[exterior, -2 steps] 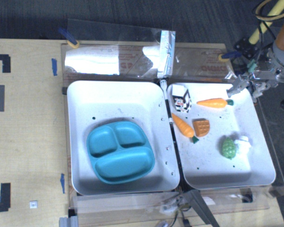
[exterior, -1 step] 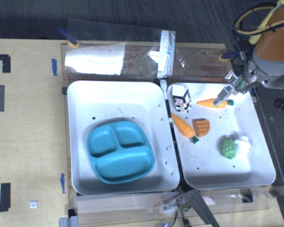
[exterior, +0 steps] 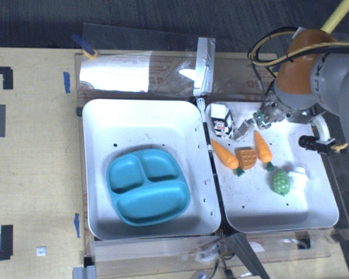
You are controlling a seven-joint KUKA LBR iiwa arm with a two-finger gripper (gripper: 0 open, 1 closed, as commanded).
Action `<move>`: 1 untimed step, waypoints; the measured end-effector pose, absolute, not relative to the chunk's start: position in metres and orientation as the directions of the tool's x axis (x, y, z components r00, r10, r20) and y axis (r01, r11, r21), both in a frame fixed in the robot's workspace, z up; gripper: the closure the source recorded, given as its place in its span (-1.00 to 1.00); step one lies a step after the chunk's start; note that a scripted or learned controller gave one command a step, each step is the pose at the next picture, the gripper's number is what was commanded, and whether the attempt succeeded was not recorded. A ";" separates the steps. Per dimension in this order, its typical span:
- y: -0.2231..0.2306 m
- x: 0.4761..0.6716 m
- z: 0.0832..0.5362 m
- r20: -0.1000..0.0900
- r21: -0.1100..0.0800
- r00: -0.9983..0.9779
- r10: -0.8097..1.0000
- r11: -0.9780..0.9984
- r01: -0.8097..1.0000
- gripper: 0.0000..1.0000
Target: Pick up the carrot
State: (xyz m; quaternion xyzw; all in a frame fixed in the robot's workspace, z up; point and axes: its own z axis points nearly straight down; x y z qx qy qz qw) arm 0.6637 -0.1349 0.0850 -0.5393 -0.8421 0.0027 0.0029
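Note:
Two orange carrots lie in the right bin (exterior: 279, 214). One carrot (exterior: 263, 148) points down and to the right, with its green end near the bin's middle. The other carrot (exterior: 224, 154) lies slanted close to the bin's left wall. My gripper (exterior: 253, 125) hangs at the upper part of the right bin. It is just above and left of the first carrot's thick end, with nothing seen in its grasp. The grey arm with its orange band (exterior: 299, 68) comes in from the upper right.
A brown waffle-like block (exterior: 247, 157) sits between the two carrots. A green bunch (exterior: 281, 182) and a white piece (exterior: 301, 175) lie lower right. A small white and black box (exterior: 221, 121) stands upper left. The left bin (exterior: 99, 127) holds a blue divided plate (exterior: 127, 173).

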 end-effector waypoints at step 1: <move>-0.154 0.609 0.086 -0.003 0.003 -0.437 0.900 0.437 0.900 -1.00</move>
